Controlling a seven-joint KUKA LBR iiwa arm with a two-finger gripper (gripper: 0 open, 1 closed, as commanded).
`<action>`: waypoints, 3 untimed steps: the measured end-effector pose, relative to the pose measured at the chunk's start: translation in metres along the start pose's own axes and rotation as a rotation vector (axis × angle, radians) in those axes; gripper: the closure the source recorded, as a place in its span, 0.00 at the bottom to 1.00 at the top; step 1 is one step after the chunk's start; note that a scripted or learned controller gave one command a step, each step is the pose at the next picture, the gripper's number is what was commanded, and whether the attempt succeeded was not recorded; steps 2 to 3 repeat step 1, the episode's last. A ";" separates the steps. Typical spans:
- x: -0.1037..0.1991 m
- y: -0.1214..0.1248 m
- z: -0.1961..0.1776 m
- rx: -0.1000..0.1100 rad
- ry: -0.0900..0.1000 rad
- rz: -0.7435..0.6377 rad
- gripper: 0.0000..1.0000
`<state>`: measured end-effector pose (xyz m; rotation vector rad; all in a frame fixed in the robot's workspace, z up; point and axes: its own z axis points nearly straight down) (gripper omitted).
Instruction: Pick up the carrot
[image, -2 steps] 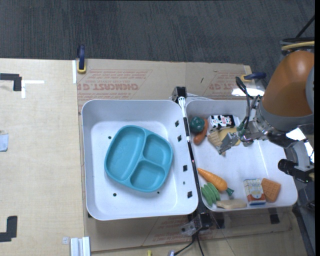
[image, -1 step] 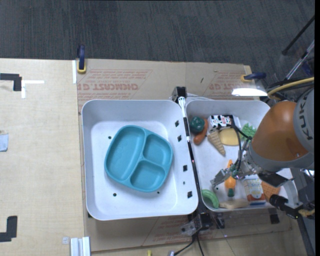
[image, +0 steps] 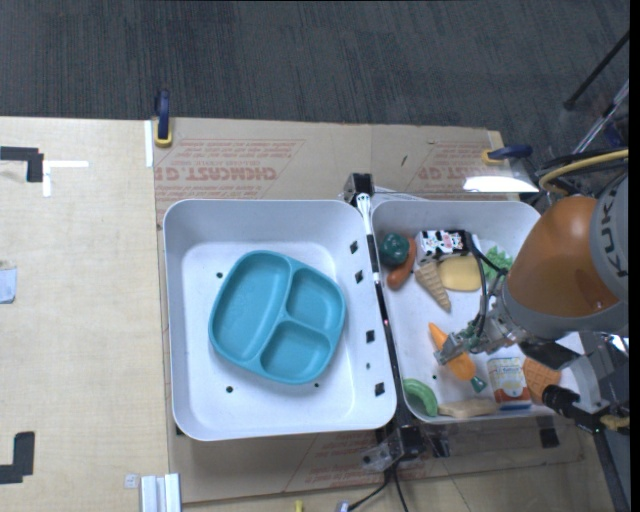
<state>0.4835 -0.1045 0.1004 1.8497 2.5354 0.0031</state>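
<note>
Orange-banded grey arm hangs over the right white bin (image: 400, 300), its pincer (image: 462, 345) low, touching the small orange carrot (image: 450, 350). Whether it grips, I cannot tell. Crowding toys could nudge the carrot free.

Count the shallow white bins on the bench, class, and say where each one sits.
2. The left bin holds a blue divided plate; the right bin, beside it, holds the toy food, under the arm.

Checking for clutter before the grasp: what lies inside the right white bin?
Right white bin holds an orange carrot under the gripper, a waffle cone, and a green pod. The arm covers its right part.
</note>
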 end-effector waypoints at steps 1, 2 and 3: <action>0.091 0.025 -0.091 0.003 0.000 -0.131 1.00; 0.091 0.025 -0.091 0.003 0.000 -0.131 1.00; 0.091 0.025 -0.091 0.003 0.000 -0.131 1.00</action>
